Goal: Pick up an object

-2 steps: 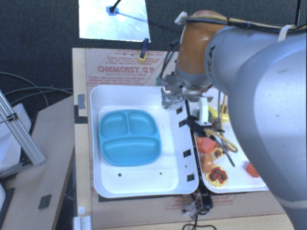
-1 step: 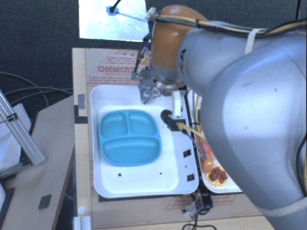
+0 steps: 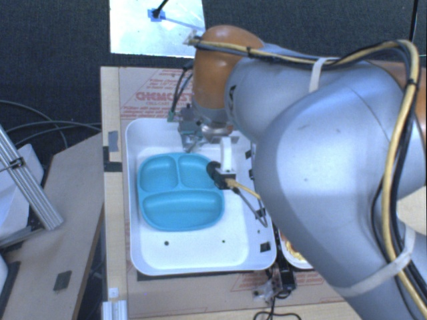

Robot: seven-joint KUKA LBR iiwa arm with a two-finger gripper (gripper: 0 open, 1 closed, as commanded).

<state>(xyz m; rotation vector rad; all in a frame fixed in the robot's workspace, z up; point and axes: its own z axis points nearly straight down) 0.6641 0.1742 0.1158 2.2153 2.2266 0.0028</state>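
From the overhead camera we see the grey arm (image 3: pixel 320 159) sweeping in from the right and covering most of the right half of the scene, its orange band (image 3: pixel 217 65) sitting above the wrist near the top centre. The end effector (image 3: pixel 195 139) points down over the far edge of the left white bin (image 3: pixel 193 262), just above the upper rim of the blue divided tray (image 3: pixel 179 192). We cannot tell how it is set, since the wrist body hides that part from above, and we see nothing gripped in it.

The blue divided tray lies flat in the left white bin, toward its far left portion, with two small compartments at the top and one wide compartment below. A yellow cable (image 3: pixel 393 145) runs along the arm. The bin rests on a brown cardboard sheet (image 3: pixel 150 89) with red printing on the table (image 3: pixel 73 199). At the lower right, under the arm, a small part of a pale round plate (image 3: pixel 293 253) peeks out
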